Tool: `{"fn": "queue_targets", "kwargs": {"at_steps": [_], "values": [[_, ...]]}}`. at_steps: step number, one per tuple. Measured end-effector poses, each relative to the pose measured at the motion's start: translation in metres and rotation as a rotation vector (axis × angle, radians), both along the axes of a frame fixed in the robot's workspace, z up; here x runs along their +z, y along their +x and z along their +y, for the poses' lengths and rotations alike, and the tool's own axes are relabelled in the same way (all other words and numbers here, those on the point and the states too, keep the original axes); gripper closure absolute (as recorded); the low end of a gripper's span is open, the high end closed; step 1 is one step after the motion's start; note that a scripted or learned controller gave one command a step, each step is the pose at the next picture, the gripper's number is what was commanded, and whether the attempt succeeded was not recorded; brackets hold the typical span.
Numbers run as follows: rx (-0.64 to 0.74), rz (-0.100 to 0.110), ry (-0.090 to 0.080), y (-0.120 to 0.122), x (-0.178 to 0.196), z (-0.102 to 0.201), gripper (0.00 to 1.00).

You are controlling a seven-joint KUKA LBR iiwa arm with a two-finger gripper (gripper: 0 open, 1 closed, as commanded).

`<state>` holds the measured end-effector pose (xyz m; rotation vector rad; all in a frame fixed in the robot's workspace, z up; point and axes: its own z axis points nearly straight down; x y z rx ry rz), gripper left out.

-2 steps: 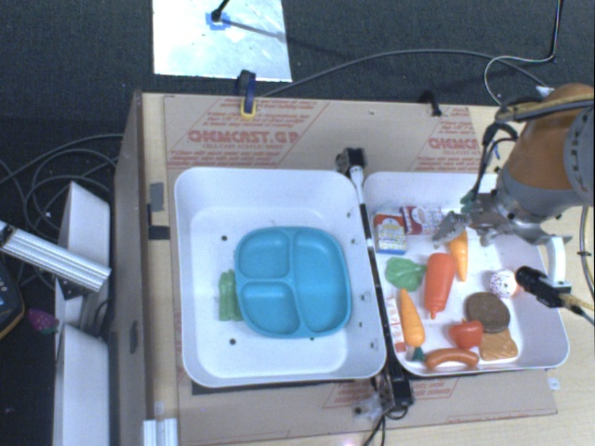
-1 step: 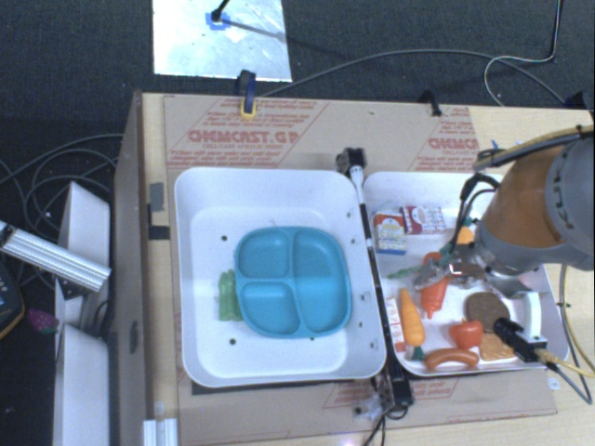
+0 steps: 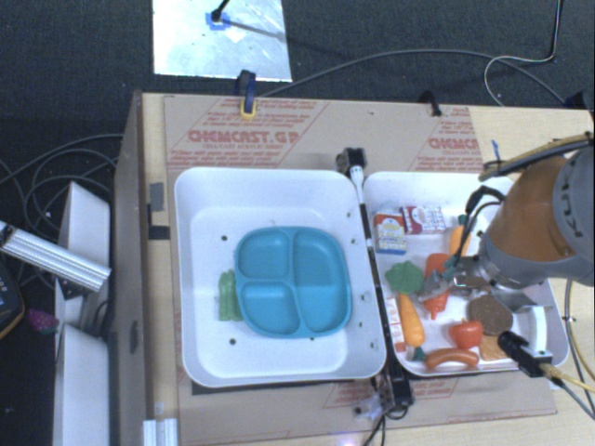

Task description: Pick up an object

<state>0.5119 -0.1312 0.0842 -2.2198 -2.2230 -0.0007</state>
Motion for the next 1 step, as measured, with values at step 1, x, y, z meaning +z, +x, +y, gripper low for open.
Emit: {"fn": "queue_targets", "kwargs": {"at_steps": [1], "values": [[0.002,-0.003,0.001,0.0013,0.0108,0.0003,1.0]]}}
